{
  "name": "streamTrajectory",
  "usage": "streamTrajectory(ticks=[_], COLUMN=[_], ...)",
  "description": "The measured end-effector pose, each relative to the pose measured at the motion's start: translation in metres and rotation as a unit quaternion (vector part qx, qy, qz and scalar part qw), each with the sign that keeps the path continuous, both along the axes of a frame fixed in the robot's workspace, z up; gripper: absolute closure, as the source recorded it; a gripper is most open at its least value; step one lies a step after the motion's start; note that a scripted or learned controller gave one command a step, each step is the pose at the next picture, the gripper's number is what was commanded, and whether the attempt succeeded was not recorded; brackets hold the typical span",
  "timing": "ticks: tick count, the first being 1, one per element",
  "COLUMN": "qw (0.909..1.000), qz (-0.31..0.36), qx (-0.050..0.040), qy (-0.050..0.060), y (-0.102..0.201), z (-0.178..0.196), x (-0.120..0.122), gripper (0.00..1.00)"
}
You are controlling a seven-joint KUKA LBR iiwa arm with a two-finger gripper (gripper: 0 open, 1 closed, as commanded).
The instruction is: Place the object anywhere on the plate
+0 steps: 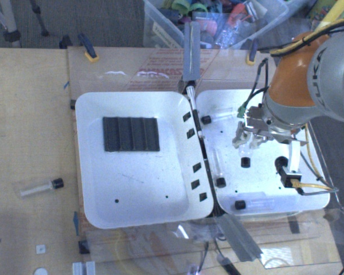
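Camera view: your gripper (247, 143) hovers over the right bin (264, 195); whether it is open or closed, I cannot tell. Dark ridged plate (131, 134) in the left bin (132, 211), well apart from the gripper, carries nothing, so placement looks entirely undone.

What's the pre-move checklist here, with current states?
1. Gripper over the right bin: ok.
2. Object between the fingers: cannot tell, the wrist hides them.
3. Graspable items in the right bin, e.g. a small black piece and a clear syringe: ok.
4. Target, the dark ribbed plate in the left bin, lying flat with nothing on it: ok.
5. Object on the plate: not ok, not yet done.
6. Divider between the bins lies on the transfer path: needs lift clearance, cannot tell.
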State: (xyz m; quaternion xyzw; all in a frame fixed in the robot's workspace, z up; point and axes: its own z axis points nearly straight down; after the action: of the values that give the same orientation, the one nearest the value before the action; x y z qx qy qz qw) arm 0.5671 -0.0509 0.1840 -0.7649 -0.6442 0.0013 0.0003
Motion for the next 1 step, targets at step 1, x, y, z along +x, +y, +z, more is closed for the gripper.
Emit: streamTrajectory(ticks=[1], qw=[0.958], qz=[-0.287], qx=[-0.0003], qy=[0.0], y=[-0.0236], z=[0.06], x=[0.0559], gripper=[1.0])
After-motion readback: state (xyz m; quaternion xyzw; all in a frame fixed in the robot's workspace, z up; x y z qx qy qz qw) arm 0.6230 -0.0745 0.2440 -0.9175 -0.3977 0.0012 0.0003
